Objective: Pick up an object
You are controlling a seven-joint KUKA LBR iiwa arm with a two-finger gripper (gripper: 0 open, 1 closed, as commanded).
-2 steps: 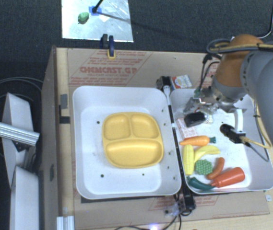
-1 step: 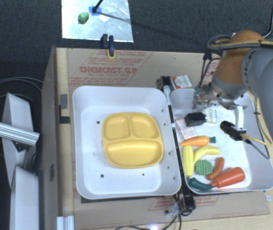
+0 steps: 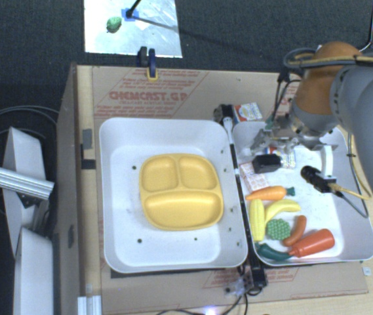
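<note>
I see toy food (image 3: pixel 279 222) bunched in my right bin's (image 3: pixel 363 241) near half: carrot (image 3: pixel 265 193), corn (image 3: pixel 257 219), banana (image 3: pixel 283 208), green round piece (image 3: pixel 278 229), sausage (image 3: pixel 295 230), bigger carrot (image 3: pixel 313 241).

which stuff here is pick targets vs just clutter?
Job:
- end effector, over the right bin
- toy food in that bin: carrot, corn, banana, green round piece, sausage, orange-red pepper

Lying about:
- yellow divided plate in the left bin
- cardboard sheet
- cables on the floor
</note>
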